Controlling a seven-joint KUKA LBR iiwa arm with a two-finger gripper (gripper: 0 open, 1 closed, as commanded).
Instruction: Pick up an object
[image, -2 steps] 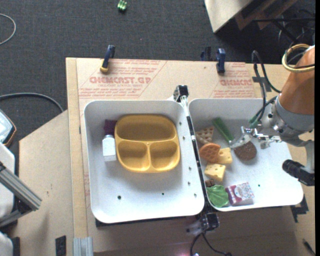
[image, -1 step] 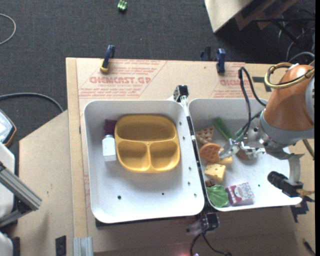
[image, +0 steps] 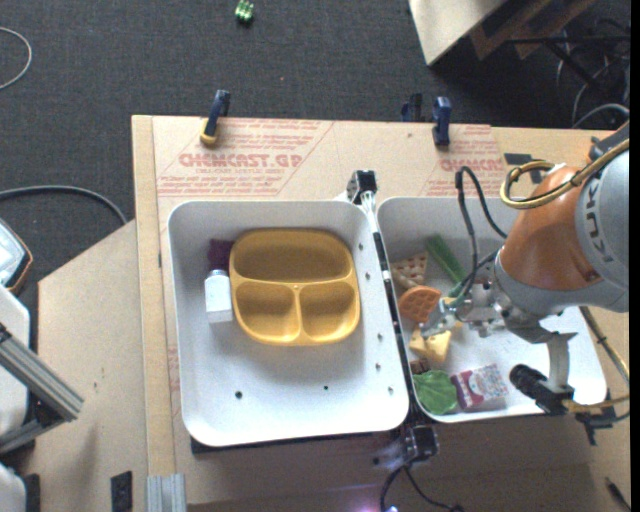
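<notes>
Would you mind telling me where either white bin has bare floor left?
Left white bin: bare floor below the yellow divided plastic tray, toward the near wall. Right white bin: crowded along its left side with toy food; the grey arm covers the middle.

Two blue clamps sit on the far edge of the counter, a small green object lies on the dark floor, and a white cable curls nearby.

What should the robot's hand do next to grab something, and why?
Probably go straight down a little. The gripper hangs over the toy food in the right bin, just above the yellow cheese wedge and beside the orange waffle, with nothing visibly held.
</notes>
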